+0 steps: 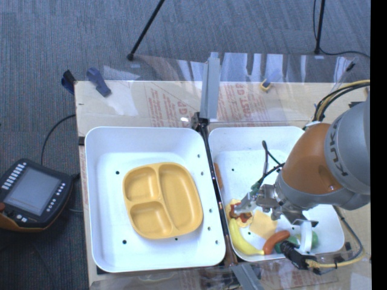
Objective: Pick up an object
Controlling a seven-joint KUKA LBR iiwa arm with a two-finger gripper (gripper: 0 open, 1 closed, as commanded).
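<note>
One fixed camera looks down aslant on both bins (97, 162).

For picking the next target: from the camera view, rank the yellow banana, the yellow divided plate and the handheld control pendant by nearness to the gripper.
1. Yellow banana, in the right bin, just below the gripper.
2. Yellow divided plate, in the left bin.
3. Handheld control pendant, off the bench at far left.

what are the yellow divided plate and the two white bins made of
The yellow divided plate looks like moulded plastic with a matte finish: even colour, rounded compartment edges. The left bin and right bin also seem plastic, smooth and slightly glossy, with rounded corners.
</note>
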